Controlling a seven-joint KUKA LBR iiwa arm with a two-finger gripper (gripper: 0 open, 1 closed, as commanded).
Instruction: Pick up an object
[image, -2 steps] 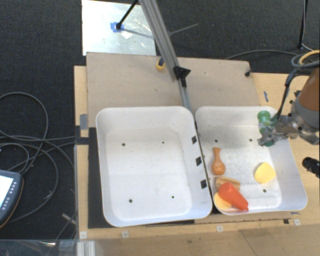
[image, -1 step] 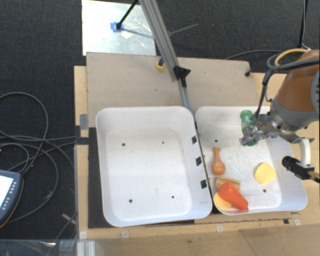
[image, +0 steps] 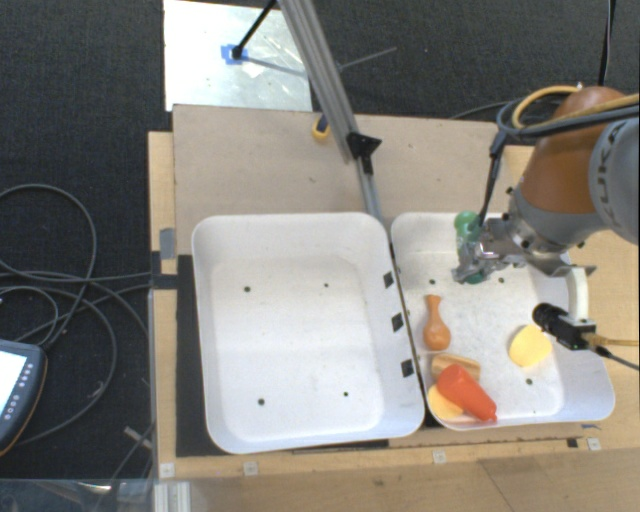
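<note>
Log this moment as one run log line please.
phase: reaching | gripper: low in right bin, by green object | grasp: none seen | untouched: orange pear shape, red piece, yellow piece

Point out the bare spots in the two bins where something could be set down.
The left bin has its whole white floor bare, wall to wall. The right bin is crowded: gripper and green object at the back, orange gourd, red pepper and yellow piece in front. A small patch lies between gourd and yellow piece.

Black cables (image: 60, 290) on dark carpet, grey tripod leg (image: 330, 85), screen corner (image: 15, 385) at left edge
</note>
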